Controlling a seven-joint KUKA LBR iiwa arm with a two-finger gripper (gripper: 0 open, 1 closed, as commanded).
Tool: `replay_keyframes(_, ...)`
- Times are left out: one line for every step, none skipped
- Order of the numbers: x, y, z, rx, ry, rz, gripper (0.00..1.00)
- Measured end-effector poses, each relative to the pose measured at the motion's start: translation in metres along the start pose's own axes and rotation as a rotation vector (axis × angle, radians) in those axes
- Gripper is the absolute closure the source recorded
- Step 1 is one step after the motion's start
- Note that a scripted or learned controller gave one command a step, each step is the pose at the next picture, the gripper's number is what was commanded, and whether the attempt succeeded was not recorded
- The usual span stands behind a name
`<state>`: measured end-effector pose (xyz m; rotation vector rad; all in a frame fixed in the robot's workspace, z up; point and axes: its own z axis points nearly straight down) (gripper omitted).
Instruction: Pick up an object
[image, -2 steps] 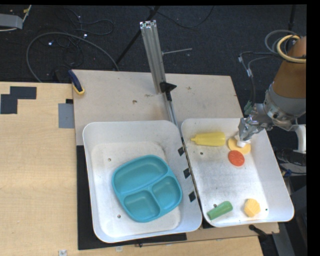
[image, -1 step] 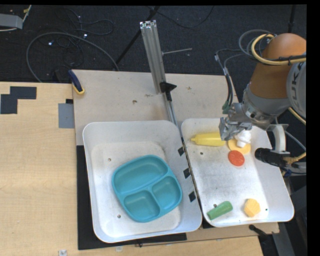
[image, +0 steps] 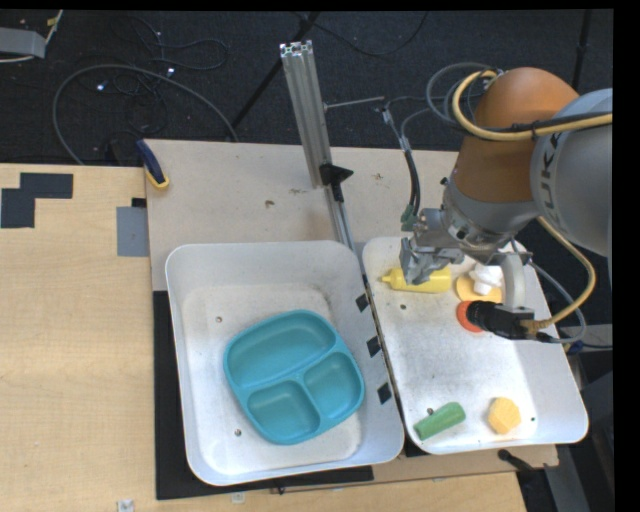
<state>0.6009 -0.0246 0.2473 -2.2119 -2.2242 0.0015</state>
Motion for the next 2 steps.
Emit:
replay_keyframes(0.053, 0.014, 0.007, -0.002, -0.001, 0.001, 1.00)
replay_keyframes(0.102, 0.014, 0.024, 0.002, -0.002, 0.001, 1.00)
